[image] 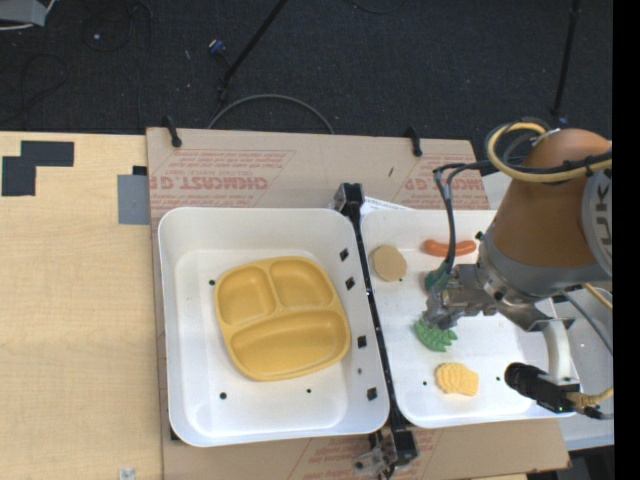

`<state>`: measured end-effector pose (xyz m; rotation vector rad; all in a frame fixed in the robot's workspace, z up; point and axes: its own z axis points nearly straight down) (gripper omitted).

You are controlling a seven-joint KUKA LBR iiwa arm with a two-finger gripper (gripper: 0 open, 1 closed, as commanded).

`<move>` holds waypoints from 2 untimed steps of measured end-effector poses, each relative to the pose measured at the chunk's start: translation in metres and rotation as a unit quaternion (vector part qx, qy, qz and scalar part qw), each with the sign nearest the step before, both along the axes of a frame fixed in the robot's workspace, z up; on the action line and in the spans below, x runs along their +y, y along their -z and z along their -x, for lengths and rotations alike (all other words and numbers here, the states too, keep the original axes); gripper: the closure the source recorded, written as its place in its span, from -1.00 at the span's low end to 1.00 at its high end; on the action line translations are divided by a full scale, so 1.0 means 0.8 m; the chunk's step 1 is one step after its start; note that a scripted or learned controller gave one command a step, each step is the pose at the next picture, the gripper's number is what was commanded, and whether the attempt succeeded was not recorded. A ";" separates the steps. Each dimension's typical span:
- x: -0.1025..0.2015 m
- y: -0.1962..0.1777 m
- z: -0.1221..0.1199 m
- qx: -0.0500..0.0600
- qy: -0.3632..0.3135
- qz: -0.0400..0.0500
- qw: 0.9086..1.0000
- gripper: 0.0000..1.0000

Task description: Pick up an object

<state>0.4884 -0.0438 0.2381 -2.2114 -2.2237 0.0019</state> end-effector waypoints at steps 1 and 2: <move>0.074 -0.002 -0.009 0.000 0.000 0.001 1.000 1.00; 0.137 -0.009 -0.005 0.000 0.000 0.001 1.000 1.00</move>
